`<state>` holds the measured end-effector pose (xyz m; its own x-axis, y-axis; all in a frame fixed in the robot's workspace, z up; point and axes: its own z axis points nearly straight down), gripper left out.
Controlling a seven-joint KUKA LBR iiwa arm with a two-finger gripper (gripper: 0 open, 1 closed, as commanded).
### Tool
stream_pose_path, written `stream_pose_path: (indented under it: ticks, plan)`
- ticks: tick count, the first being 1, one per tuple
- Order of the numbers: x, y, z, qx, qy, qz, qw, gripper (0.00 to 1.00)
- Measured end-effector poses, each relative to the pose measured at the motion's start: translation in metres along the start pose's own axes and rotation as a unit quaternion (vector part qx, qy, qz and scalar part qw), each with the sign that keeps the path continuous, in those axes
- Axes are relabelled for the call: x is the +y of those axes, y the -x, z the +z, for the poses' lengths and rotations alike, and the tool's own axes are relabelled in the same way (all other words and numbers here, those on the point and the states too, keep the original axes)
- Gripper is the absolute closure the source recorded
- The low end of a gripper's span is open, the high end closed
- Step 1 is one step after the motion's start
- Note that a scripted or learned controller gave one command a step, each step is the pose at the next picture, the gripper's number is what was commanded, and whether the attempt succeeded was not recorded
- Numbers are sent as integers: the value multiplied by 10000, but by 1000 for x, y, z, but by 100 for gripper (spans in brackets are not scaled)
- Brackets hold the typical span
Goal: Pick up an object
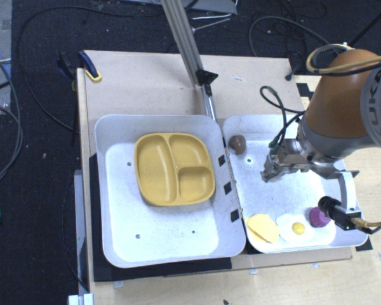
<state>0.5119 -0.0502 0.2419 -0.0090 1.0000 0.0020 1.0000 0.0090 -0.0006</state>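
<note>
A robot claw (270, 172) hangs over the middle of the right white bin (254, 127); whether it is open or closed cannot be told, and nothing is visibly held. Nearest lies a small brown rounded object (237, 144) by the bin's upper-left corner, probably light, hard and apt to roll, so best pinched across its middle.
</note>
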Motion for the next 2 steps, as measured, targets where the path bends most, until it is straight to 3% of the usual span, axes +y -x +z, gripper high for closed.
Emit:
stream_pose_path:
  ticks: [2]
  plan:
    - [6, -116, 15, -5, -10, 4, 10000, 100]
